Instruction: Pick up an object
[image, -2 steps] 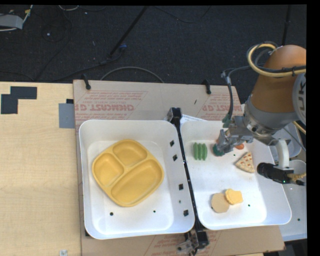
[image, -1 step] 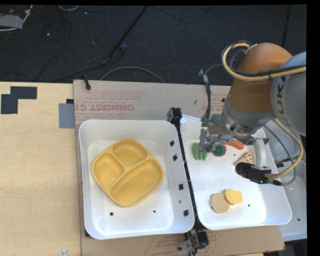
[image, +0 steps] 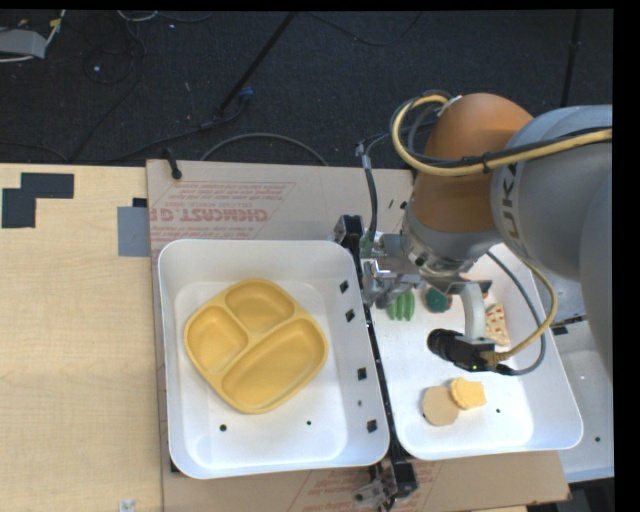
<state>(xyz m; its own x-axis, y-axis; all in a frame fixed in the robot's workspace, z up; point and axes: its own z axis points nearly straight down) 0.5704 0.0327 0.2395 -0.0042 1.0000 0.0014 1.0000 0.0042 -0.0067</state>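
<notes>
Pale wooden worktop (image: 70, 350) carries two shallow white bins. Near the upper left corner of the right bin (image: 540, 425) lies a small green ribbed object (image: 402, 306), with a teal piece (image: 437, 298) just beside it; the grey arm's (image: 560, 190) jaws hang close over the green object's left side, and I cannot tell whether they are open or closed. Lower down, a round tan disc (image: 436, 407) touches a yellow chunk (image: 468, 393), and the left bin (image: 200, 445) holds a yellow three-compartment plastic plate (image: 255, 345).

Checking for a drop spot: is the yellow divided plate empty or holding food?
Empty. All three compartments of the yellow plate show bare yellow; it sits in the left bin.
</notes>
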